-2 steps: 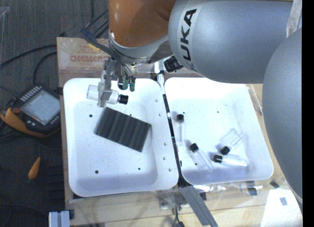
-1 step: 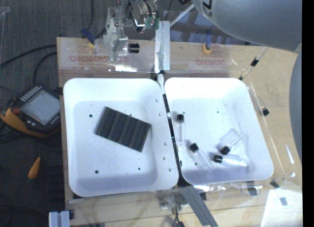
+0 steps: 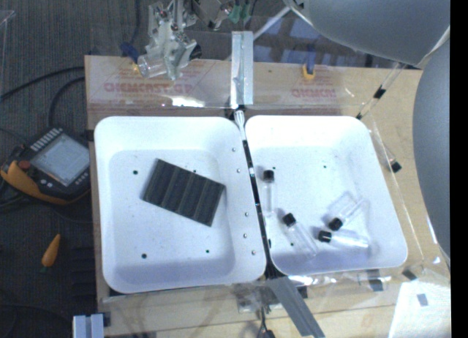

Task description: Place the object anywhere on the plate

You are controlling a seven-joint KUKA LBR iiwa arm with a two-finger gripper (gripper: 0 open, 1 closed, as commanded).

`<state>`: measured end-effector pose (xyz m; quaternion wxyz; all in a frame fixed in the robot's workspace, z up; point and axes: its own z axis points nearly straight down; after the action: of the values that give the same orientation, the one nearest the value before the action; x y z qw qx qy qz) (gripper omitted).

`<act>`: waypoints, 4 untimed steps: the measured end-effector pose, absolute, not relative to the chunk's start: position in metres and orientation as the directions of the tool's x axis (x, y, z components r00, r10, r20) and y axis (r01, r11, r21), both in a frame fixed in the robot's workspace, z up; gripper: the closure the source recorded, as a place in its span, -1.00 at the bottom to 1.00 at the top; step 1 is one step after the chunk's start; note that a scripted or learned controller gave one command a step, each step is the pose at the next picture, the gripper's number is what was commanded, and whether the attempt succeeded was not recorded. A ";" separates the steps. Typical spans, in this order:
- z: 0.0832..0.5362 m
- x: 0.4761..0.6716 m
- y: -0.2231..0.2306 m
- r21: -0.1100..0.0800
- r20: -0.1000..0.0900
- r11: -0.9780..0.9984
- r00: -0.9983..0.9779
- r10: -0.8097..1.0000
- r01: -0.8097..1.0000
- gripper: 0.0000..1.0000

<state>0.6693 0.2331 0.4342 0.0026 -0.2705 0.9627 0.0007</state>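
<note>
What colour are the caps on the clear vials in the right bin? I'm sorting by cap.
Black, on each small clear plastic vial in the camera view.

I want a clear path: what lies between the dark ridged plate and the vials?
In the camera view, the two bins' adjoining rims separate the dark ridged plate from the vials; otherwise bare white floor.

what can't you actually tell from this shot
- Gripper in the camera view: high above the bench's far edge, small and cluttered against cables; whether it carries anything cannot be judged.
- Clear vials in the right bin: transparent on white, so their outlines and exact count are uncertain; black caps show best.
- Dark ridged plate in the left bin: its material is unreadable.
- Arm: cut off by the top and right edges.
</note>
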 end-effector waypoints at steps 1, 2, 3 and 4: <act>0.435 0.668 0.234 -0.001 -0.007 0.549 -0.549 -0.836 -0.836 1.00; 0.434 0.669 0.220 -0.003 -0.007 -0.211 0.211 -0.977 -0.977 1.00; 0.433 0.668 0.232 -0.004 -0.007 -0.602 0.602 -0.798 -0.798 1.00; 0.263 0.633 0.235 -0.001 -0.008 -0.762 0.762 -0.648 -0.648 1.00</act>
<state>0.6326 0.2354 0.2633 0.0017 -0.9386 0.3451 0.0034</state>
